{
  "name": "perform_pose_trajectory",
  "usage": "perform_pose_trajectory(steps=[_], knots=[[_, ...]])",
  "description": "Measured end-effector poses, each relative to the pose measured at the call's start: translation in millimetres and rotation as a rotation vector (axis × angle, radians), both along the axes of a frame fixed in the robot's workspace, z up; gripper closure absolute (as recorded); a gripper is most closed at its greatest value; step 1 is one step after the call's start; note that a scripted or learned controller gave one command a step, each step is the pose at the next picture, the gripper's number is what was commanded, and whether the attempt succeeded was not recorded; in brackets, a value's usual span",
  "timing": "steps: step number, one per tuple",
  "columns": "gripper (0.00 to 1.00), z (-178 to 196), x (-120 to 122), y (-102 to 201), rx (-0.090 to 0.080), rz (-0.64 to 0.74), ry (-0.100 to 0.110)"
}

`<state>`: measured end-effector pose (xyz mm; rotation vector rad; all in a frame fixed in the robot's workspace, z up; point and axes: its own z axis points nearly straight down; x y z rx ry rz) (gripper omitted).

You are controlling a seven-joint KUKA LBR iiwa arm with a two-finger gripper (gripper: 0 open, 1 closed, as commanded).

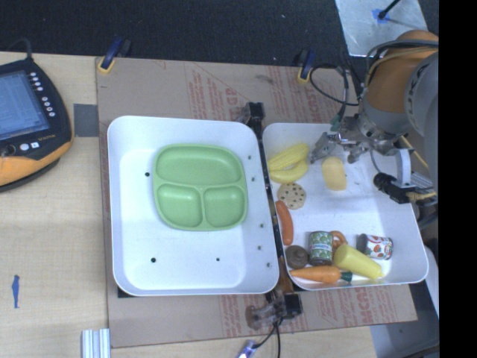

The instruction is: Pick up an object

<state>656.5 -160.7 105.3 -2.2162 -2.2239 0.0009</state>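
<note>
The gripper (337, 142) hovered spread and empty near the right bin's (406, 233) back edge, just above a pale yellow block (334, 174). Descending off-centre, a finger might nudge the block toward the banana (288, 162) and miss it.

You look down from one fixed camera above the desk (59, 230), at a slant, taking in both white bins (127, 200); the arm (395, 80) enters from your right.
</note>
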Motion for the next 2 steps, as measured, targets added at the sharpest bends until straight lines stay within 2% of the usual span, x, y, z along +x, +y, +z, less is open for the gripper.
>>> perform_pose_trajectory(steps=[1, 2], knots=[[0.0, -13.6, -25.6, -29.0, -0.001, -0.001, 0.002], [1.0, -2.8, -25.3, -29.6, 0.0, 0.0, 0.003]])
